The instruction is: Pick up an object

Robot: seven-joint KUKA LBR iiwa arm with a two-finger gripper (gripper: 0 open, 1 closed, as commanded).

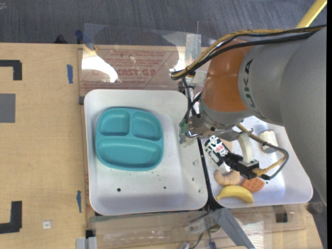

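Grey carpet [129, 4] ran along the top of the view, and below it a brown desk [36, 139] carried 2 shallow white bins side by side. Behind the bins lay a clear sheet [129, 69] with red lettering too glare-washed to read.

In the left bin [155, 191] sat a teal plate [129, 138] with 3 compartments, lying flat, with a few dark specks on the bin floor near it.

The arm [280, 77] came in from the right and covered most of the right bin [293, 188], so its back half was hidden. The gripper [188, 128] appeared to hang at the divider between the 2 bins, just under the orange band; it was dark and partly covered by the wrist, and I could not tell whether it was apart or together, nor whether it touched anything.

What showed of the right bin lay along its front. A yellow banana [236, 193] rested by the front wall. Just behind it sat a tan ring-shaped piece [227, 178], touching an orange piece [254, 184] at its side. Nearer the divider was a small black-and-white spotted thing [217, 147], too small to name. A pale rounded thing [267, 137] peeked out beside the arm, partly cut off by it.
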